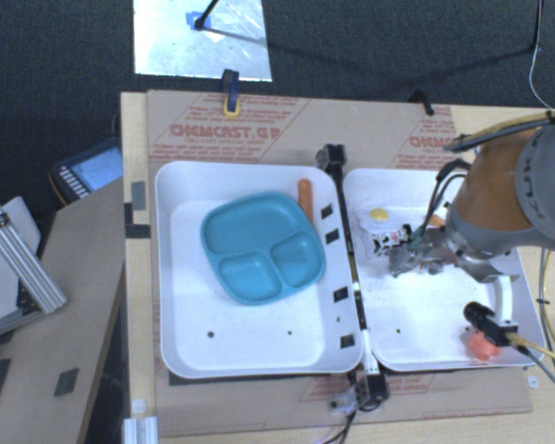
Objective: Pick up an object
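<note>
The grey arm [536, 188] comes in from the right and reaches down into the right bin [425, 340]. Its gripper [402, 259] hangs low over the middle of that bin. I cannot tell if the gripper is spread apart or pressed together, and I see nothing held in it.

Just beside the gripper, on its left, lies a small white pack [387, 240] with black and red marks. The marks are too small to read. I cannot tell if the gripper touches the pack. A little yellow thing [378, 215] lies just behind the pack. A pink-orange lump [482, 346] sits in the near right corner of the same bin, well apart from the pack.

The left bin [194, 340] holds a blue plate [264, 248] with three parts. An orange stick [304, 195] lies by the plate's far right edge, close to the bin wall.

Both bins rest on a brown board [287, 118]. Red letters on the board say "CHEMCAST GP", and the words are printed again near the far right corner, where part is hidden. A yellow clamp [231, 100] bites the far edge of the board. Behind it, a shiny silver sheet [213, 35] lies on the dark floor.
</note>
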Robot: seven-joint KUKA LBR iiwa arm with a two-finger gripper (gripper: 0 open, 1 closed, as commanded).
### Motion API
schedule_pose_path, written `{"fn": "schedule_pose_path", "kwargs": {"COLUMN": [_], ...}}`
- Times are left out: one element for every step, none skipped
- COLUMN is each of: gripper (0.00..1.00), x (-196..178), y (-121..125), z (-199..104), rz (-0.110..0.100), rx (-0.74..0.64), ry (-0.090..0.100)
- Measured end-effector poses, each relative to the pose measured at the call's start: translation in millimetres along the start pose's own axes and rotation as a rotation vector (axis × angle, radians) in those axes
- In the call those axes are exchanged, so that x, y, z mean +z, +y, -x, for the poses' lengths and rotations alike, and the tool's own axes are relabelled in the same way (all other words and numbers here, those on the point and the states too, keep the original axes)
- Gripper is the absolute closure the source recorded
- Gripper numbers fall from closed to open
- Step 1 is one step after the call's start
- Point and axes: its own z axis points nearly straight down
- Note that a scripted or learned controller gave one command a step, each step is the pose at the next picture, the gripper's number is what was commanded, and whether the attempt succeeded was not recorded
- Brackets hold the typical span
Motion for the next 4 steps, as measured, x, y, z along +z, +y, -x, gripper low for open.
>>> {"fn": "schedule_pose_path", "kwargs": {"gripper": [1.0, 1.0, 1.0, 1.0], "x": [-44, -92, -136, -156], "y": [1, -3, 3, 4], "z": [4, -2, -3, -3], "rz": [0.0, 0.002, 0.002, 0.0], "rx": [0.0, -0.003, -0.005, -0.005], "ry": [0.0, 0.0, 0.0, 0.0]}}
